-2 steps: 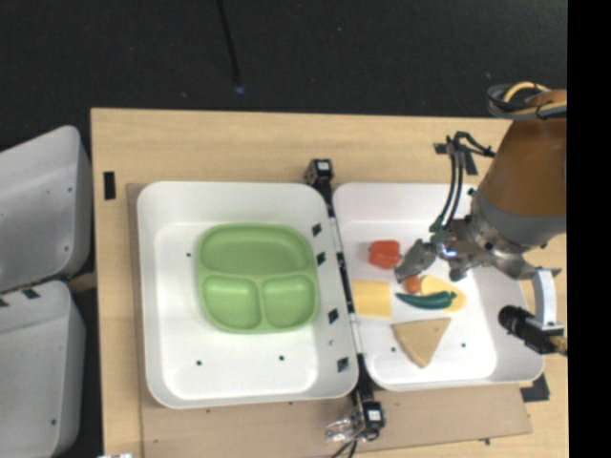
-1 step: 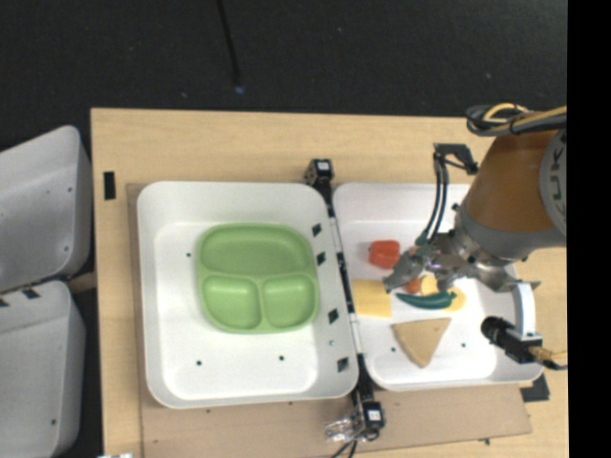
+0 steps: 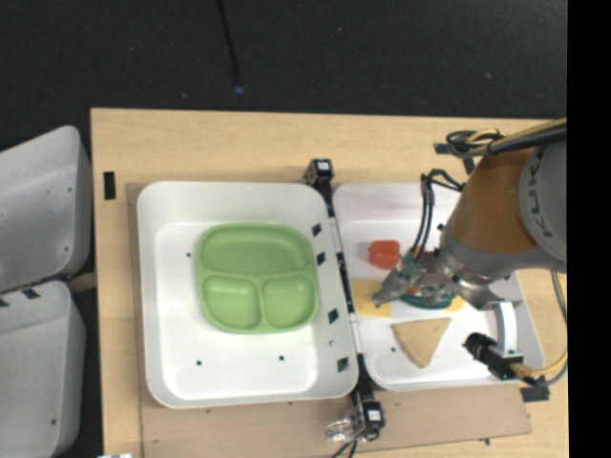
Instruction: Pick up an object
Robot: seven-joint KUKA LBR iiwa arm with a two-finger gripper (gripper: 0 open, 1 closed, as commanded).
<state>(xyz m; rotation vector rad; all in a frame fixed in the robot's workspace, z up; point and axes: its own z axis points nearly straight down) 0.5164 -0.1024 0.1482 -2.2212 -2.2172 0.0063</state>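
Note:
The right bin (image 3: pixel 382 206) holds a small red block (image 3: pixel 384 253), a flat yellow piece (image 3: pixel 367 292), a teal round thing (image 3: pixel 431 301) and a tan wedge (image 3: pixel 423 339). My gripper (image 3: pixel 406 286) is low in the middle of this bin. It sits over the yellow piece and the teal thing, just below and to the right of the red block. The wrist and its orange band (image 3: pixel 492 208) hide part of the teal thing and the right end of the yellow piece. The wedge lies apart, in front of the gripper.
The left bin (image 3: pixel 153 256) carries a green divided plate (image 3: pixel 256 277) in its middle. A black-clipped divider (image 3: pixel 336 265) separates the two bins. Cables and a black connector (image 3: pixel 492 351) hang off the arm at the right bin's front right corner.

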